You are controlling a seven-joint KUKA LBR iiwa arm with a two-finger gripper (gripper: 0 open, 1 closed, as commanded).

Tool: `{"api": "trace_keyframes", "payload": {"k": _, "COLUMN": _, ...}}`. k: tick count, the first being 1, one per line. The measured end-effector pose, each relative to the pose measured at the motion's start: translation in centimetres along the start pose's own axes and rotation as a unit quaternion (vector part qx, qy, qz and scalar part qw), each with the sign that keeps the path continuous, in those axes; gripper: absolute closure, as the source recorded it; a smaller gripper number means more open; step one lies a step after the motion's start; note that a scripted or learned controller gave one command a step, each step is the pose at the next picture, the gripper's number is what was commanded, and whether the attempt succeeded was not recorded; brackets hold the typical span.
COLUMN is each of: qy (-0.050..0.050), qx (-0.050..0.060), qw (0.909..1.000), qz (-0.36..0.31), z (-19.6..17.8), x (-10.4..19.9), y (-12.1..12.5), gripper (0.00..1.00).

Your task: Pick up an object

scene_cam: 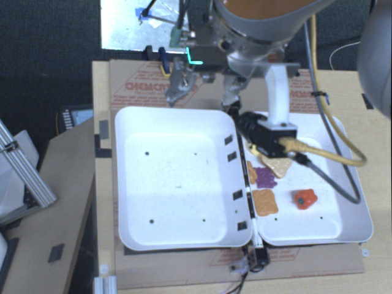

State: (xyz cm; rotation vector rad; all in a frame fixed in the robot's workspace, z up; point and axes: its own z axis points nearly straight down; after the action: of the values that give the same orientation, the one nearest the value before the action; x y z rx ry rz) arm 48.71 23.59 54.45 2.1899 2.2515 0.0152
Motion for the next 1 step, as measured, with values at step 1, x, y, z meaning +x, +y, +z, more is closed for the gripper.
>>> {"api": "trace_keyframes", "payload": {"k": 1, "qy": 0.001, "qx": -0.001, "qw": 1.0000, "qz": -0.002, "z": -1.13, "x": 0.04, "y": 0.02, "gripper": 1.00}}
